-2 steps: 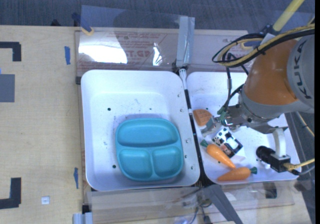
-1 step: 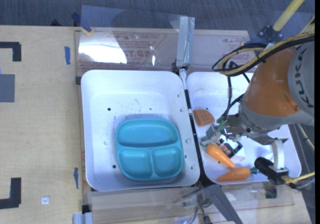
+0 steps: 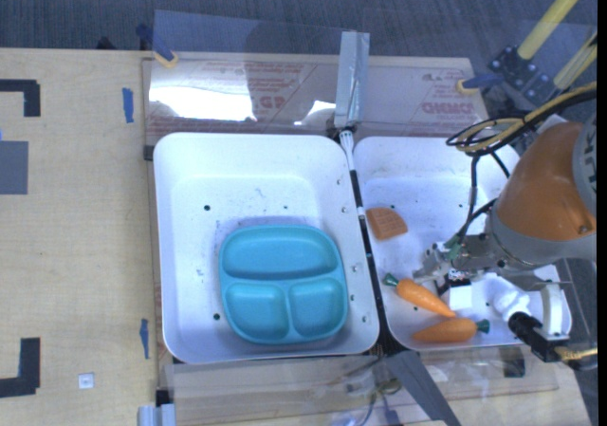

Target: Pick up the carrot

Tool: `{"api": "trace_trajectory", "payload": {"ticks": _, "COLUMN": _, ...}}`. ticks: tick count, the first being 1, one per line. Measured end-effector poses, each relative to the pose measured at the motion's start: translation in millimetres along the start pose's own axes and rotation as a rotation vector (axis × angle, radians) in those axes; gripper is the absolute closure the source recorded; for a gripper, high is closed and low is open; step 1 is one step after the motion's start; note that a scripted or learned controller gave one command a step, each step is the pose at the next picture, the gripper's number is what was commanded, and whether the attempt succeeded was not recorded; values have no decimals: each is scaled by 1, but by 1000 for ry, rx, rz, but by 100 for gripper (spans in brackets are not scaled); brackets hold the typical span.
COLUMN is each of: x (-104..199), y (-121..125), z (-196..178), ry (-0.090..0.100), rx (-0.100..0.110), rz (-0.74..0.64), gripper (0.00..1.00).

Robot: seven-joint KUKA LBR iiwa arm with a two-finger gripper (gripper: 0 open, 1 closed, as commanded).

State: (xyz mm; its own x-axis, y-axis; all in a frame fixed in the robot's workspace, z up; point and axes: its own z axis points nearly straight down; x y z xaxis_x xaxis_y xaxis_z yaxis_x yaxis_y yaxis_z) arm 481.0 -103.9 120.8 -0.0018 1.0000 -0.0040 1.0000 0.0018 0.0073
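Two orange carrots with green tops lie in the front of the right bin [image 3: 417, 173]. One carrot [image 3: 422, 296] points diagonally, its green end toward the divider. The other carrot [image 3: 446, 329] lies almost level by the front wall, green end to the right. My gripper [image 3: 449, 263] hangs low over the bin, just behind and to the right of the diagonal carrot. Neither carrot is visibly between its fingers. The grey arm with its orange band [image 3: 548, 192] reaches in from the right and hides the bin's right side.
A flat tan-orange piece [image 3: 386, 222] lies in the right bin near the divider. The left bin [image 3: 190, 177] holds a blue divided plate [image 3: 283, 284]. A clear plastic sheet and a metal post [image 3: 350, 78] stand behind the bins.
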Motion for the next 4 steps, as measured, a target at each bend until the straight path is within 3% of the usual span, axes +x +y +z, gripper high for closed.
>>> {"api": "trace_trajectory", "payload": {"ticks": 1, "x": -29, "y": -1, "z": 34, "ry": 7, "rx": 6, "rz": -67, "gripper": 0}}
{"api": "trace_trajectory", "payload": {"ticks": 2, "x": 77, "y": 1, "z": -66, "ry": 7, "rx": 1, "rz": -102, "gripper": 0}}
{"api": "trace_trajectory", "payload": {"ticks": 4, "x": 76, "y": 0, "z": -64, "ry": 3, "rx": 5, "rz": -19, "gripper": 0}}
